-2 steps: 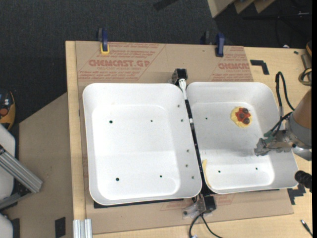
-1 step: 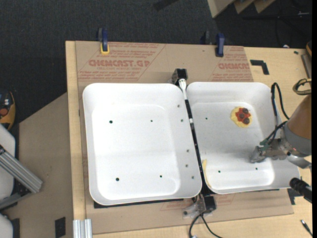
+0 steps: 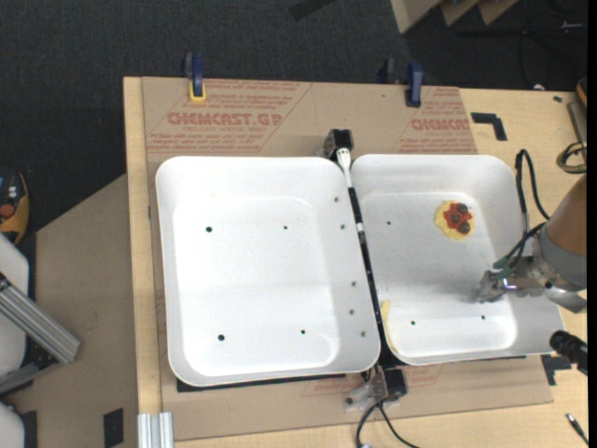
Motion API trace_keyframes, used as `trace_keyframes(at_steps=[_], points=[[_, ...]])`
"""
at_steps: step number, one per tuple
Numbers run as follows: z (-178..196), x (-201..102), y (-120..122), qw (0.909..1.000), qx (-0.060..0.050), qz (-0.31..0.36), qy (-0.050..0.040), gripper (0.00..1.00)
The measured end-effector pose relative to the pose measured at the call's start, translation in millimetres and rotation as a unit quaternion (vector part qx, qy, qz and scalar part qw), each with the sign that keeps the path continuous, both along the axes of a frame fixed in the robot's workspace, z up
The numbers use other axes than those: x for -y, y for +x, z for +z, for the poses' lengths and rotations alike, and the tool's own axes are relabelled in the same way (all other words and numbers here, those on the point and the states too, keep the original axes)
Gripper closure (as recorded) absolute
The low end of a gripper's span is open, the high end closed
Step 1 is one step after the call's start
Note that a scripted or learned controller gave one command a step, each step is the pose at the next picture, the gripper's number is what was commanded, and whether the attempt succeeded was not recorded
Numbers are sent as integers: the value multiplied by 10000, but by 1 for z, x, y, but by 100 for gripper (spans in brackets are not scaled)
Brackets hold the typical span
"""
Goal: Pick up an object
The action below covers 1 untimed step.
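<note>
A small round yellow object (image 3: 454, 219) with a red and dark top lies in the right bin (image 3: 410, 329), near its far right part. My gripper (image 3: 492, 287) hangs low over the right bin's near right area, below and to the right of the yellow object and apart from it. The arm comes in from the right edge of the view.
The left bin (image 3: 252, 269) sits beside the right one, with a black strip (image 3: 359, 241) along the seam between them. Blue clamps (image 3: 195, 71) hold the brown board at the back. Cables (image 3: 524, 189) run along the right bin's far right rim.
</note>
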State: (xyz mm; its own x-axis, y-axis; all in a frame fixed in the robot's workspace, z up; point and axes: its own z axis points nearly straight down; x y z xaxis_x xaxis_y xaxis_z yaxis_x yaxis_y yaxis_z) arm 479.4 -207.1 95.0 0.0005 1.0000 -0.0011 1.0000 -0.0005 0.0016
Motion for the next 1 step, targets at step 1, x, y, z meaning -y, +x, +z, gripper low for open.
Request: trace_keyframes(at_steps=[1], points=[[10,0,0,10000,9,-2,-6,100]])
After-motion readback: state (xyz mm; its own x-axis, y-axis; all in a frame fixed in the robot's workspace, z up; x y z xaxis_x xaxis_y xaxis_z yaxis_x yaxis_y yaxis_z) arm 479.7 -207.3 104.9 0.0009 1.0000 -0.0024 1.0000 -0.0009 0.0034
